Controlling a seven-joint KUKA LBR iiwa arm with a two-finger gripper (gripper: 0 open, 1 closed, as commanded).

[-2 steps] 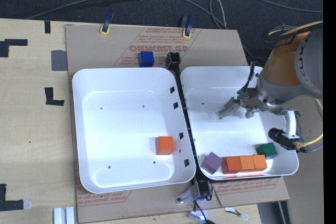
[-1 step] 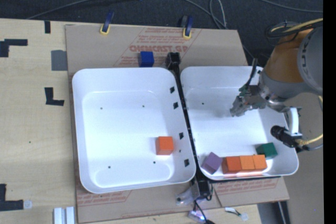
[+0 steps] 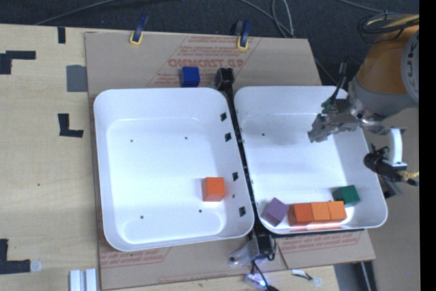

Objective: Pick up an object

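Nearest the camera, along the front wall of the right-hand shallow white plastic bin [image 3: 368, 218], sits a row of small blocks: a purple cube [image 3: 274, 211] at the left end, tilted on its corner; just beside it a long orange rectangular block [image 3: 317, 213] lying flat and parallel to the front wall, its top marked by faint seams into three squares; and a dark green cube [image 3: 347, 195] touching or nearly touching the far right end of the orange block, close to the bin's right wall. In the left-hand white bin [image 3: 109, 167], a single orange cube [image 3: 214, 189] rests on the floor toward the front right, near the divider between the two bins and well apart from the row of blocks. Further back, the grey two-finger gripper [image 3: 319, 131] hangs over the rear half of the right bin, near its right wall, pointing down and left; nothing visible between its tips, and I cannot tell from this angle whether they are spread or pressed together. It is well apart from all blocks. The grey arm with orange band [image 3: 385, 75] enters from the right. Beyond the bins, a small blue cube [image 3: 190, 75] sits on the brown cardboard sheet [image 3: 163, 51], just behind the left bin's back rim.
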